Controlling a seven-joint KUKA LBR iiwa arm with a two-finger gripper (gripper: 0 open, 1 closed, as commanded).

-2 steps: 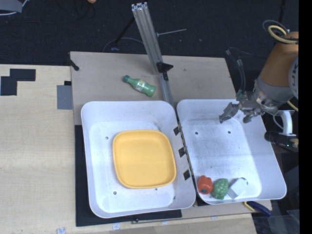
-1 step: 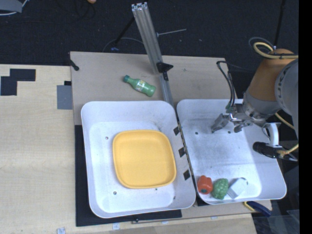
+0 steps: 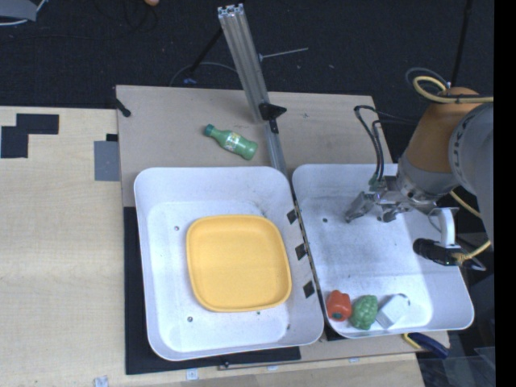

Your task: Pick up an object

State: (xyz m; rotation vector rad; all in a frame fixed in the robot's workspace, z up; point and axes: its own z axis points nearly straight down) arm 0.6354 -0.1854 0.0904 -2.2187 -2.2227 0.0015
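Gripper (image 3: 372,206) hangs over bare floor in the right bin (image 3: 451,317); I cannot tell its state. My candidates, red piece (image 3: 339,304), green piece (image 3: 364,312), white block (image 3: 391,310), cluster at the near wall, well apart from it.

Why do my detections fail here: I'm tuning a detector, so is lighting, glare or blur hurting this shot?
Camera view: lighting is even and soft, with no harsh glare on the white bins; the yellow plate is crisp; the gripper is small and murky against the grey-smudged bin floor; the green object and its neighbours in the near corner are small and soft-edged; the background above the bench is very dark.
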